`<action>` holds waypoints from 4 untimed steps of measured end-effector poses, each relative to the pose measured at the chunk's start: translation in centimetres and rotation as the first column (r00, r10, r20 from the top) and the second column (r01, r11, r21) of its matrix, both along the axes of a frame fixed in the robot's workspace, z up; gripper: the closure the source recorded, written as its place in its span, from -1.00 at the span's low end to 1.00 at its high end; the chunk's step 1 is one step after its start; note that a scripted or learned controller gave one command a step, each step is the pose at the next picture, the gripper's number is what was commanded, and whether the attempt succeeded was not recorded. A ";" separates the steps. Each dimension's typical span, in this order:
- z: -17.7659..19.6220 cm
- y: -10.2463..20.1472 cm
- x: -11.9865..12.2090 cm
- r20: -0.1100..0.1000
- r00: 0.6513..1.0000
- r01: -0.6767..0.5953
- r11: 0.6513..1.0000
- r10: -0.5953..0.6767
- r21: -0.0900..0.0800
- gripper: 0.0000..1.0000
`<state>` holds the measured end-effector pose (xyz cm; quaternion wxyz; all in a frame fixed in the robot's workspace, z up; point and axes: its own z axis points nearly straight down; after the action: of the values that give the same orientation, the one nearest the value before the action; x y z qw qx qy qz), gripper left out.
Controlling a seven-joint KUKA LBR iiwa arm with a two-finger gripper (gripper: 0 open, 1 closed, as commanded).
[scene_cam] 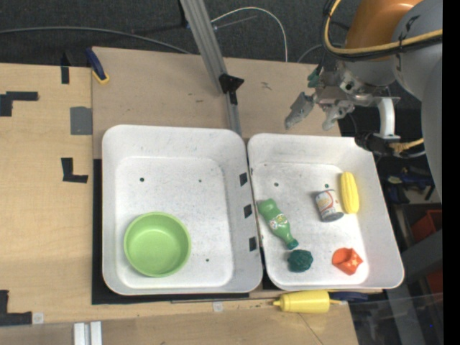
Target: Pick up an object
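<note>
**Bench inventory, both bins, fingers aloft**

Yellow mustard bottle (305, 302): lying on its side on the bench just outside the near rim of the right bin (381, 192), cap pointing left, touching nothing inside.

Right bin contents, near to far:
- Red object (347, 260), near right corner, small and angular.
- Dark green broccoli piece (300, 260), left of the red object, just beside the base of the bottle listed next.
- Green bottle (277, 223), lying flat on a slant, cap end toward the far left.
- Small can (328, 205), tipped on its side, label showing, right of the green bottle.
- Yellow corn cob (349, 192), lying lengthwise, touching or just beside the can on its right.

Left bin (115, 192): one green bowl (157, 244), upright, in the near left corner.

My gripper (313, 113): above the bench beyond the far rim of the right bin, well apart from every item listed. My two fingers are spread, a clear gap between them, and nothing sits in that gap. Any pickable object lies in the bins below and nearer the camera than my fingertips.

Fixed grey pole (208, 42): slanting down to the far seam between the bins.
</note>
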<state>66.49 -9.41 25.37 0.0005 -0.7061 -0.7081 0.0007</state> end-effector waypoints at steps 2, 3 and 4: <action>-5.7 -0.7 -0.8 -0.006 1.000 0.002 1.000 -0.002 -0.001 -1.00; -10.5 -1.3 -1.5 -0.005 1.000 0.001 1.000 -0.001 -0.001 -1.00; -15.6 -2.2 -2.1 -0.005 1.000 0.002 1.000 -0.002 -0.001 -1.00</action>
<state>64.42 -11.56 9.72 0.0019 -0.7067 -0.7075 0.0028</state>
